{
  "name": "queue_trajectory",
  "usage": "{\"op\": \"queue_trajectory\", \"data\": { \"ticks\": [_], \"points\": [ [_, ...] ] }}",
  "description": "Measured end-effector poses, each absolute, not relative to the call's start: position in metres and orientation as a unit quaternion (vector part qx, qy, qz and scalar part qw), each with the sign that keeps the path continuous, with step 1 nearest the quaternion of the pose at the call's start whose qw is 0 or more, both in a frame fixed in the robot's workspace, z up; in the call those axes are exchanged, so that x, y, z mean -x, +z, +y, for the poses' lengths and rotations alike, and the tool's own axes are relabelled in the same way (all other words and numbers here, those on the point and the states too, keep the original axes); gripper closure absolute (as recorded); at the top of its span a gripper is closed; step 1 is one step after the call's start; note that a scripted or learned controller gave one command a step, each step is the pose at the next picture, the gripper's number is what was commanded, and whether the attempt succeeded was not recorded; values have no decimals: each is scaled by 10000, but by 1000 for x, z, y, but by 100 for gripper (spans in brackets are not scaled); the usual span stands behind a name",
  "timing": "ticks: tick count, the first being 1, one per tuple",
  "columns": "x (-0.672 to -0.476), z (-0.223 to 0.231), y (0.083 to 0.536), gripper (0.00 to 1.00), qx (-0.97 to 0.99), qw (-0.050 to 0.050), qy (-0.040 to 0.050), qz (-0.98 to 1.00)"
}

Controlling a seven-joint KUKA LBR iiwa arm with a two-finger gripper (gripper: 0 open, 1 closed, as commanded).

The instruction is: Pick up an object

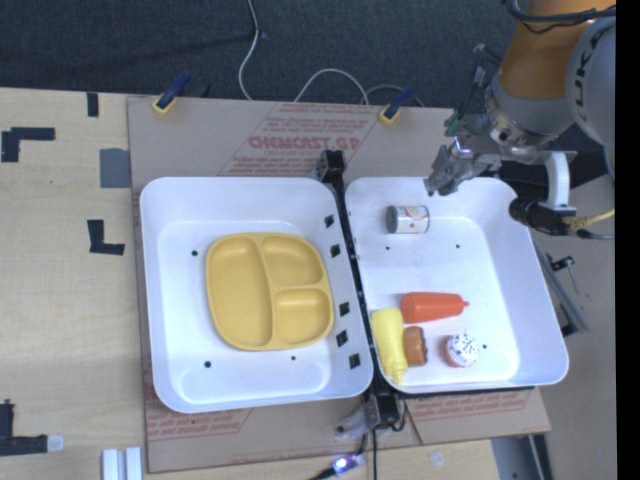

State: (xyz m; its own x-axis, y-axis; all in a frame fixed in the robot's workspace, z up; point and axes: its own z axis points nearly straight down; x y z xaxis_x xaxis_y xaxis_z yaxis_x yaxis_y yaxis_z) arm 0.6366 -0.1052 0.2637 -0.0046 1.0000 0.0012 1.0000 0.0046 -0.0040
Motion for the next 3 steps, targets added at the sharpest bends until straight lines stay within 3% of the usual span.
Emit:
{"op": "queue_trajectory", "data": {
  "ticks": [3],
  "points": [
    [-571, 32, 248, 100, 7050, 19, 5, -7092]
  ]
}}
